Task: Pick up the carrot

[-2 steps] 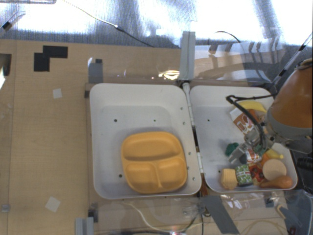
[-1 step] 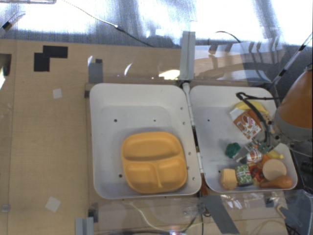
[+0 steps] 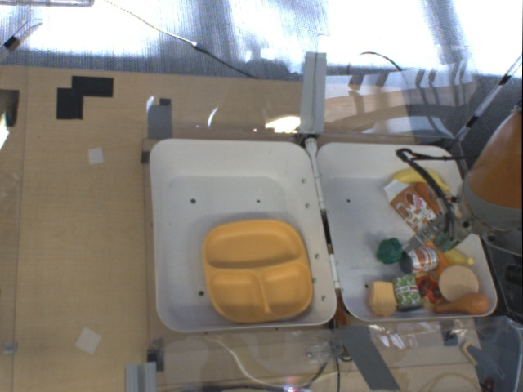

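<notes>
Carrot (image 3: 463, 304) not yet picked; lies in right bin (image 3: 359, 219) corner. End effector (image 3: 437, 233) hovers above clutter, grip state unclear. Grasp remains.

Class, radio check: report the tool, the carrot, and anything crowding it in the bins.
Tool low over right bin, grip state unclear. Carrot lying at bin's near right corner, not held. Round beige piece touching it; red item alongside.

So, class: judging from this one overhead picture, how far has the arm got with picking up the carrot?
Done: the arm has reached into the right bin, and its gripper sits low among the toy food. In hand: nothing that I can see. The carrot lies at the bin's near right corner, apart from the gripper. Left: move over the carrot, close on it and lift.
</notes>
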